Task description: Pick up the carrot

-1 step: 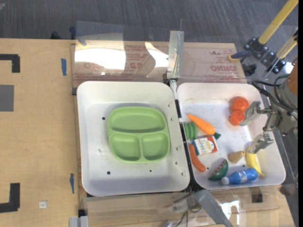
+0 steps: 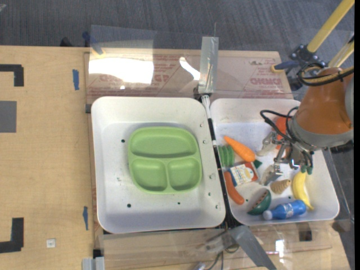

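The carrot (image 2: 241, 149), orange with a green top at its lower right end, lies slantwise in the left part of the right bin (image 2: 332, 198). My gripper (image 2: 271, 161) hangs over the middle of that bin, a little to the right of the carrot and apart from it. Its two metal fingers (image 2: 274, 173) stand open with nothing between them. The arm's orange band (image 2: 322, 110) rises behind it at the right.
Around the carrot lie a green vegetable (image 2: 226, 155), a small carton (image 2: 243, 174), a red chili (image 2: 233, 190), a watermelon slice (image 2: 260, 202), a blue bottle (image 2: 287, 210), a banana (image 2: 301, 187) and a brown biscuit (image 2: 281, 185). The left bin (image 2: 107, 151) holds a green divided plate (image 2: 165, 157).
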Tool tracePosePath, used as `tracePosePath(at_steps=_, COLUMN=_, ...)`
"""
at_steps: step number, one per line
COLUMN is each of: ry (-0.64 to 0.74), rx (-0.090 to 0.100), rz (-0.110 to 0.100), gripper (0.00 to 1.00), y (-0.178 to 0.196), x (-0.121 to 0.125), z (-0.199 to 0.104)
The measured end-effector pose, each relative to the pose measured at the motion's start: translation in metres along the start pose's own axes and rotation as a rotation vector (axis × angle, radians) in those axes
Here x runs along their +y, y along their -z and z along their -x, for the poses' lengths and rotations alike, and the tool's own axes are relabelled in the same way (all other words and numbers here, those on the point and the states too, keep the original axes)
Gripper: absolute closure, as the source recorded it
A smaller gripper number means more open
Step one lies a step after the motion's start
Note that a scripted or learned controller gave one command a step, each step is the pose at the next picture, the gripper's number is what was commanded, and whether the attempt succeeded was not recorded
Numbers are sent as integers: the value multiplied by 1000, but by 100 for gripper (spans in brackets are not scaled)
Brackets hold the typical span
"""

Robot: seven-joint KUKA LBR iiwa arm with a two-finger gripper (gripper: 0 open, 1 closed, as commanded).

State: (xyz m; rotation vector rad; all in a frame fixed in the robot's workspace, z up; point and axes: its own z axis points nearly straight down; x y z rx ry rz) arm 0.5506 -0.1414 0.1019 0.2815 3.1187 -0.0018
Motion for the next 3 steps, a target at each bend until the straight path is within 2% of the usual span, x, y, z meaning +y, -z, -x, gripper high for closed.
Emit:
tracePosePath(at_steps=1, ry=-392, rx=3, rz=-1, gripper=0, y=-8, x=51, z=37)
tracePosePath(at_steps=2, ry=-524, rx=1, rz=0, gripper=0, y=-14, x=51, z=91)
tracePosePath(at_steps=3, ry=-519, rx=-11, rz=2, gripper=100, y=0, x=53, z=95)
